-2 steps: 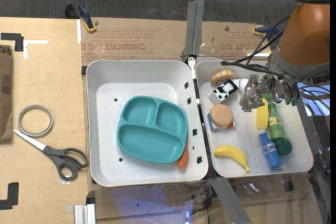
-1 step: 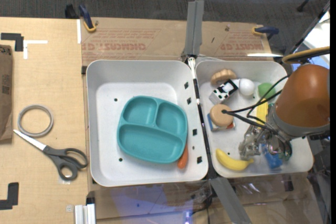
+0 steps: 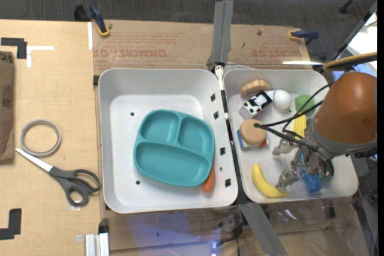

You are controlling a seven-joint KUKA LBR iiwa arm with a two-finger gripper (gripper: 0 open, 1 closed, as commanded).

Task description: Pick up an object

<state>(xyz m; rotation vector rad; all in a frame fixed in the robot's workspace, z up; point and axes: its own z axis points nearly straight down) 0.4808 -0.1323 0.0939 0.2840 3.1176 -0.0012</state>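
Glossy teal plastic plate (image 3: 174, 148), matt wooden bench (image 3: 54, 99), metal scissors (image 3: 57, 175)

The arm (image 3: 351, 111) covers part of the right bin (image 3: 342, 189), hiding most of a green object (image 3: 303, 100); an orange piece (image 3: 209, 181) hides under the teal plate (image 3: 174, 148).

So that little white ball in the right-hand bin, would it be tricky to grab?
Probably. The white ball looks round and smooth, so it may roll away if nudged and could slip from a pinch. It seems small, so likely light. It sits close to a black-and-white cube and a green object, which might crowd the end effector.
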